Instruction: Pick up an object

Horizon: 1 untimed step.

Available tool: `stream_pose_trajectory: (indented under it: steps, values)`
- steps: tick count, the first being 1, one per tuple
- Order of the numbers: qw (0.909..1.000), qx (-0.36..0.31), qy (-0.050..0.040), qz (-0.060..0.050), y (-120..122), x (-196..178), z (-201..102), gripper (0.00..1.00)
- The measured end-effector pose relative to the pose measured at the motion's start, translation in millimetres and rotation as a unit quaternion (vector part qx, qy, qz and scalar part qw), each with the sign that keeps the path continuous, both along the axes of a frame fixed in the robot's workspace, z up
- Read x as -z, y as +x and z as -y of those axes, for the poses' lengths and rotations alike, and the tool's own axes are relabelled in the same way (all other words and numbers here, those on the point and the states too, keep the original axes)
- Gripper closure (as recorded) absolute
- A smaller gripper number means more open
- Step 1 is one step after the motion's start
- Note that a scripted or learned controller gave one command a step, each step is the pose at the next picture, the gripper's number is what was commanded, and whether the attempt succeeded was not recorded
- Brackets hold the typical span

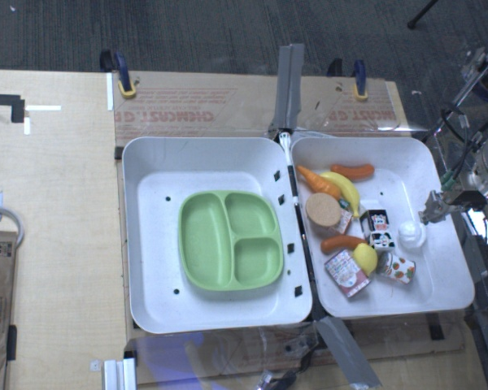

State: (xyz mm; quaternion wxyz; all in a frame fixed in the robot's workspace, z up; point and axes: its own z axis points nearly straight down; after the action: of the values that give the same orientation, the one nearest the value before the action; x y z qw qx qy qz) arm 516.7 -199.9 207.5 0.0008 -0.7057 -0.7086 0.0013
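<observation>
We see the gripper (436, 208) at the right bin's (439, 295) right edge, above the rim, w/ nothing between its tips; whether they're spread or pressed together we can't tell, too small and blurred. Candidate objs sit clustered mid-bin: banana (345, 189), carrot (318, 180), two sausages (352, 170) (342, 243), a round brown piece (324, 210), lemon (365, 257), small cartons (346, 272) (398, 270) and a white knob-like item (410, 234) nearest the gripper. Main risk imo: the pile is tight, items touching, so a descent could wedge btw two things, nudge them apart, or pinch a rounded one that slips out. The bin wall close by could also block a low approach. The left bin (146, 242) holds a green divided tray (230, 240), well apart, no obstacle.
</observation>
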Motion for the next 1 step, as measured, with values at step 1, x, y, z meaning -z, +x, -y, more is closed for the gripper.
stream_pose_trajectory:
  steps: [1]
  values:
    - [1.0, 0.0, 0.0, 0.0, 0.0, 0.0, 0.0, 0.0]
